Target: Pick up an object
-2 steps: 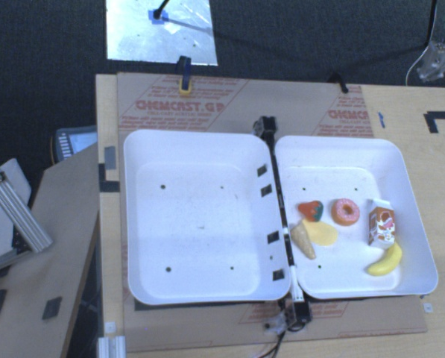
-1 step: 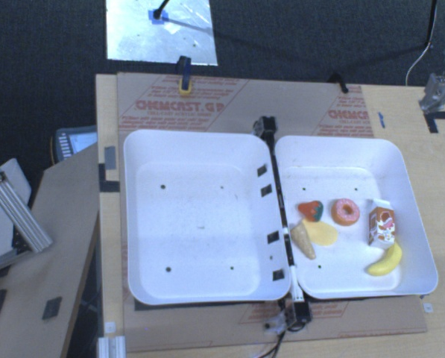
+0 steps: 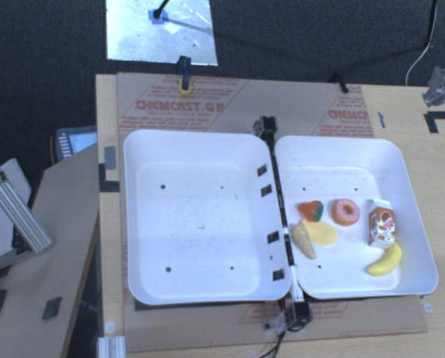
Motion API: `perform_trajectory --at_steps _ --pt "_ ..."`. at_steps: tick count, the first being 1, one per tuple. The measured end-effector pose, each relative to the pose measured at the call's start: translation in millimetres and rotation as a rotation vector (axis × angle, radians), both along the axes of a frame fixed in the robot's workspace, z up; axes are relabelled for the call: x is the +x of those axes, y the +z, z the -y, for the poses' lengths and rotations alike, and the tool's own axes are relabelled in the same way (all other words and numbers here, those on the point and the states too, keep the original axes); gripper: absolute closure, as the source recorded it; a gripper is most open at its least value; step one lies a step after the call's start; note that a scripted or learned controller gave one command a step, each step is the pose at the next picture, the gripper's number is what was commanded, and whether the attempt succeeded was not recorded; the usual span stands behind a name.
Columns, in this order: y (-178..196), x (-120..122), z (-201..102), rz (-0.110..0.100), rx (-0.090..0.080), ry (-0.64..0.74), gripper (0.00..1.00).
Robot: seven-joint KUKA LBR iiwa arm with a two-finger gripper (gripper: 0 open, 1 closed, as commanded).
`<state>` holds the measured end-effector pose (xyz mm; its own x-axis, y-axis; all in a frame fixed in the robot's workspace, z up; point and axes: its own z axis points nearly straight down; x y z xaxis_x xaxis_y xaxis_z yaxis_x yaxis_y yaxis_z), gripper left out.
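Two white bins sit side by side on the tabletop (image 3: 229, 99). In the right bin (image 3: 401, 170) we see a strawberry (image 3: 311, 210), a pink donut (image 3: 346, 212), a small carton (image 3: 381, 225) upright, a banana (image 3: 385, 261) just below it, plus a yellow disc (image 3: 323, 234) touching a cone (image 3: 303, 239). Left bin (image 3: 200, 148) is bare. Hand (image 3: 440, 86) sits at far right, above the tabletop edge, well apart from the objs; we can't tell its state.
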<state>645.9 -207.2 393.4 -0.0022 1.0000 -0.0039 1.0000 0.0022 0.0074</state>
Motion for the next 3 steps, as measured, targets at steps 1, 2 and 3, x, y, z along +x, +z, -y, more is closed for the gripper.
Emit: perform_trajectory --at_steps 1,2,3 --pt "11 1 0 0.004 -0.002 0.002 1.0" --pt "-71 -53 -1 -0.015 0.005 -0.003 1.0" --pt "-55 -50 0 -0.001 0.0 -0.001 1.0"
